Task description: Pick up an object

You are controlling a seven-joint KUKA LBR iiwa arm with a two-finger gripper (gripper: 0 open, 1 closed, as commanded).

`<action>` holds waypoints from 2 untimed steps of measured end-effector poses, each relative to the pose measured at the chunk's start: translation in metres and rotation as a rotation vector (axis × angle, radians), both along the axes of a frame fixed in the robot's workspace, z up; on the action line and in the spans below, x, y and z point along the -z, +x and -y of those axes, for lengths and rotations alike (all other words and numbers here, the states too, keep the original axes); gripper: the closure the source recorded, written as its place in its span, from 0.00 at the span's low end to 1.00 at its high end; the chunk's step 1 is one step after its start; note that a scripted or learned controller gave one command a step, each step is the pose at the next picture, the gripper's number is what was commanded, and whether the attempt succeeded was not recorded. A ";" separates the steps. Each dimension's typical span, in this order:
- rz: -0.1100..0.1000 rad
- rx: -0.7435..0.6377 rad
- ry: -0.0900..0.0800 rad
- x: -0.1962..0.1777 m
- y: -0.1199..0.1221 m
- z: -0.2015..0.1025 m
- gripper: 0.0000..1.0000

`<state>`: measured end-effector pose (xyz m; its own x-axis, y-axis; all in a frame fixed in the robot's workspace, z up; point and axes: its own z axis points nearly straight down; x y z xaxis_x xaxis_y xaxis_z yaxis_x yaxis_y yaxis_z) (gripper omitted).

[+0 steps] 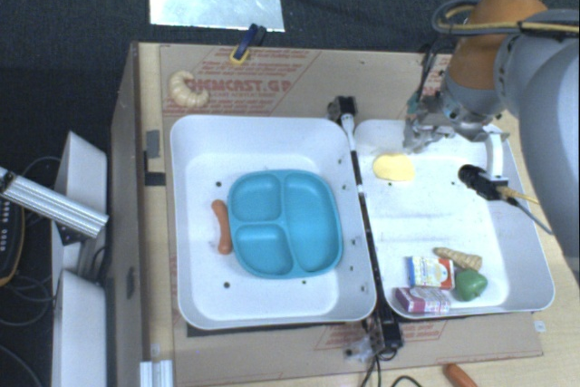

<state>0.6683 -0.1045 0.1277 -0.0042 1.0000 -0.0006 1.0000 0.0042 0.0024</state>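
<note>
Over the far left corner of the right bin hangs the gripper, lowered close to the bin floor beneath the grey arm and its orange band. Whether it is spread wide or closed cannot be told from this slant, and nothing can be seen held in it.

Just beside the gripper, toward the near-left of it, lies a pale yellow lump, the closest thing to pick. It rests flat on the white floor, and whether the gripper touches it cannot be told. Immediately left of both runs the dark divider where the two bins meet, so the lump sits between that wall and open floor.

Well apart from the gripper, at the near end of the same bin, four things crowd together: a tan cone-shaped piece, a small red-and-white carton, a green item and a pinkish packet at the rim.

Beyond the divider, far to the gripper's left, the left bin holds a blue divided plate with a reddish sausage lying just beside its far edge.

Outside the bins, a pale curled thing rests on the cardboard.
</note>
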 end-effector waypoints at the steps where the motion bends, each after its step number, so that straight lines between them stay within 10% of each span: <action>1: 0.004 -0.004 -0.002 -0.012 0.001 0.000 1.00; 2: -0.002 0.002 0.000 -0.011 -0.064 0.005 1.00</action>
<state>0.6041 -0.1098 0.1384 -0.0017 1.0000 -0.0006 1.0000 0.0017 0.0009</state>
